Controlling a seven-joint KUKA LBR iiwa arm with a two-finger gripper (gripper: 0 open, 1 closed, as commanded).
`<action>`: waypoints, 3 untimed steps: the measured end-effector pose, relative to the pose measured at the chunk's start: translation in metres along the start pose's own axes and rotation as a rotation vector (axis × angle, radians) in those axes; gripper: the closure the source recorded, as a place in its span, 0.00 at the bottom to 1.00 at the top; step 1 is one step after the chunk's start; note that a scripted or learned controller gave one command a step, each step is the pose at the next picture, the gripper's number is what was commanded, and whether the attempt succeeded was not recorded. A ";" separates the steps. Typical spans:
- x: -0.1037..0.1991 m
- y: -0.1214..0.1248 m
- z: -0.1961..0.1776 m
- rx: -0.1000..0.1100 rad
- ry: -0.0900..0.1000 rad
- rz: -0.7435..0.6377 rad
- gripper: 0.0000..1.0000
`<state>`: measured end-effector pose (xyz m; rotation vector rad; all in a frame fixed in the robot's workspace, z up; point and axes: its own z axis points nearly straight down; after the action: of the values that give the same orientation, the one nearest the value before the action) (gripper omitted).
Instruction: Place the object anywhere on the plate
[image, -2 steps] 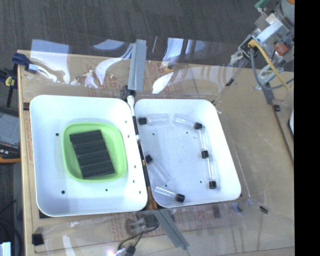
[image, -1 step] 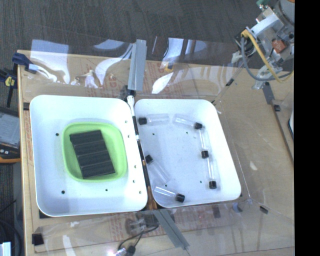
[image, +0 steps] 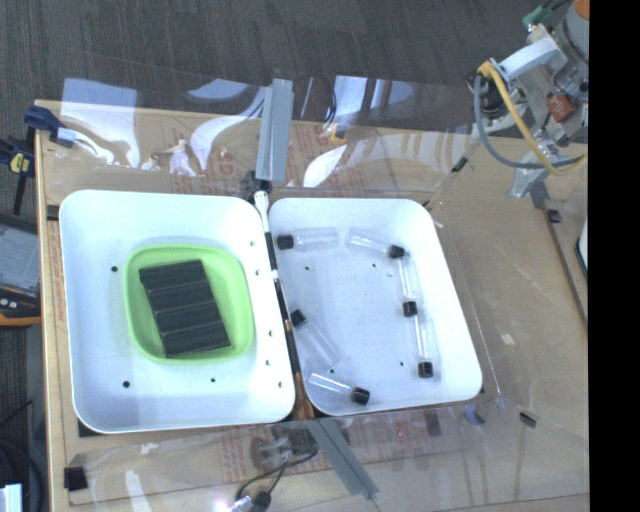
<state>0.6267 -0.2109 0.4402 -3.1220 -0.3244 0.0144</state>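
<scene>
Here, in the camera view, the arm (image: 545, 70) sits at the far right, well apart from both bins; whether its gripper is open or closed cannot be told. The clear tubes (image: 415, 310) lie in the right bin (image: 455, 300), the right-hand ones running near-to-far. Pinch one across its width, then carry it to the green plate (image: 235, 290) in the left bin (image: 90, 250).

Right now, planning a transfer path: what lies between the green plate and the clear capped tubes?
The two white bins' adjoining rims, seen in the camera view.
</scene>
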 end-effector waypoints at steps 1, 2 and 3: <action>0.024 0.003 -0.001 -0.004 0.005 -0.003 0.00; 0.024 0.004 -0.002 -0.005 0.007 -0.001 0.00; 0.023 0.004 -0.002 -0.005 0.006 0.000 0.00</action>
<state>0.6505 -0.2104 0.4417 -3.1268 -0.3252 0.0039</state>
